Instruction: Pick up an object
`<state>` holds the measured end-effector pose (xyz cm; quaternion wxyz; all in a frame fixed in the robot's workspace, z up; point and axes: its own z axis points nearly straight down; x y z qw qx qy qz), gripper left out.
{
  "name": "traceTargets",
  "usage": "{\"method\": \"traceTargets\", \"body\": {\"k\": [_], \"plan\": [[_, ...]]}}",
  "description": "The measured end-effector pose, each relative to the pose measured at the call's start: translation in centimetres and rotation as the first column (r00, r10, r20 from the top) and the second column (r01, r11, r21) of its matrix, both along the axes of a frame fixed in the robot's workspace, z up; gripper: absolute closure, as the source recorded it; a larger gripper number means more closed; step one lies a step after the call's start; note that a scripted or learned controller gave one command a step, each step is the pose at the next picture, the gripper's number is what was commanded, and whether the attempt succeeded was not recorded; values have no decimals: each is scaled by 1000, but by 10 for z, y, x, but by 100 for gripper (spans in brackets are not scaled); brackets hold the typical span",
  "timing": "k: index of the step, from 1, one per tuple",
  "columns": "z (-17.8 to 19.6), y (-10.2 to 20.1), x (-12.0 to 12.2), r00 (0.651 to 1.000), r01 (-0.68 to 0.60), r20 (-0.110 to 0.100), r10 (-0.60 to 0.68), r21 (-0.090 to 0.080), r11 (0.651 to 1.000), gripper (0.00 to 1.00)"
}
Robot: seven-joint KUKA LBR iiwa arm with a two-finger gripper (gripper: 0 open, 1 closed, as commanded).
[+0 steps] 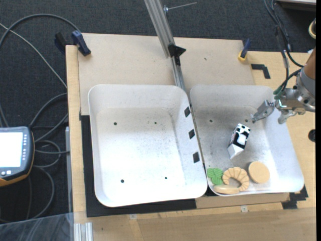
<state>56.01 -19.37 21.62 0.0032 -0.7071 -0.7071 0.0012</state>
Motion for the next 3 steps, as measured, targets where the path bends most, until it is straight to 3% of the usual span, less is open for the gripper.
{"method": "traceTargets", "body": {"k": [1, 2, 3], "plan": [[3, 0, 1, 1000, -1, 5, 1, -1, 1000, 0], [-60, 4, 1, 1000, -1, -1, 1, 0, 1000, 0], [-106, 11, 11, 1000, -1, 6, 1, 2, 1000, 0]]}}
